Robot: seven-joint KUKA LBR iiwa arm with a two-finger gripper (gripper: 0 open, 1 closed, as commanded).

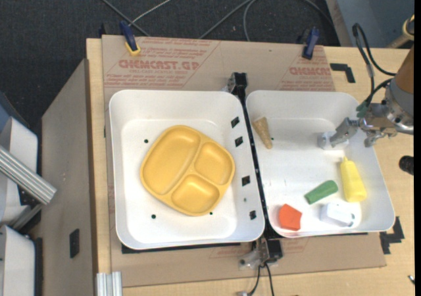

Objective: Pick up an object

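Two bins sit side by side on the bench. In the left bin (122, 156), a tray (187, 170) lies about the middle. In the right bin (296, 100): cone (263, 131) by the left wall, bottle (352, 179) to the right, block (320, 191) just left of it, wedge (289, 216) and box (340, 213) along the front.

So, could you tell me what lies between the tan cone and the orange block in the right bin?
In the camera view, only bare white bin floor lies between the tan cone and orange block.

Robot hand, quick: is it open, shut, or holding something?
Hand: cannot be told; it hovers over the right bin, apart from the toys.
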